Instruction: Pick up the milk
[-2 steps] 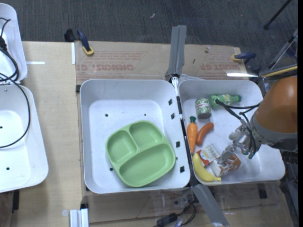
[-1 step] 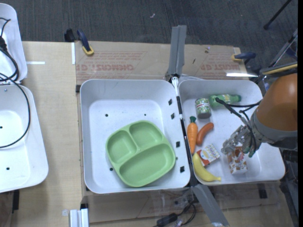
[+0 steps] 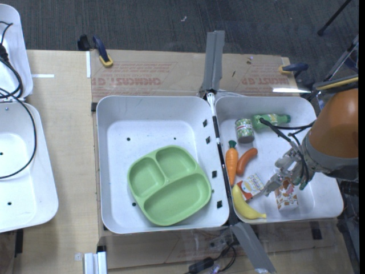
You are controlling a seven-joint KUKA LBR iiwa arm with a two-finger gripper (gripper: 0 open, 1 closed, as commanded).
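- The arm (image 3: 336, 131) comes in from the right over the right bin (image 3: 325, 210), its rounded orange band bulging above a grey wrist.
- The gripper (image 3: 280, 182) hangs low in the near right part of that bin; thin metal fingers (image 3: 268, 187) slant toward the near left. I cannot tell whether they are apart or together, since cables and linkage blur their outline.
- The milk (image 3: 287, 197) is a small boxy carton with a white face and red-orange print. It lies in the near right of the right bin, just beside the fingers; whether they touch it cannot be judged.
- A curved yellow banana (image 3: 244, 205) lies along the near left wall of the same bin, with a small white and red packet (image 3: 251, 185) just beyond it.
- A tapered orange carrot (image 3: 231, 160) with a green top lies next to a stubby reddish sausage (image 3: 246, 160).
- Farther back stand a short round can (image 3: 244, 129) with a green label and a green bottle (image 3: 272, 120) lying on its side.
- The left bin (image 3: 114, 153) is smooth white plastic with rounded corners; it holds a pale green plate (image 3: 169, 185) with three moulded sections, turned at an angle.
- Both bins rest on a brown cardboard-covered bench (image 3: 63, 96).
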